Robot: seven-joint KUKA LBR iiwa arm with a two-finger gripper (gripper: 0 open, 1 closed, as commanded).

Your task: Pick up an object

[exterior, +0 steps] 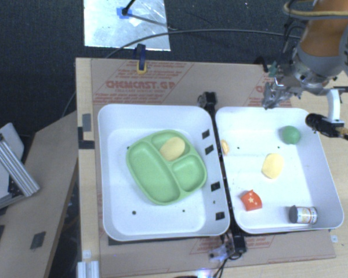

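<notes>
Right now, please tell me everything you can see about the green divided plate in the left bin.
The green divided plate is pale green, looks like smooth plastic, and has rounded corners. Raised ridges split it into three compartments: one long one on its left side and two smaller ones on the right. It lies flat on the floor of the left bin, turned at a slant to the bin walls and apart from them. A yellow potato-like object rests in its upper small compartment; the other two hold nothing.
</notes>
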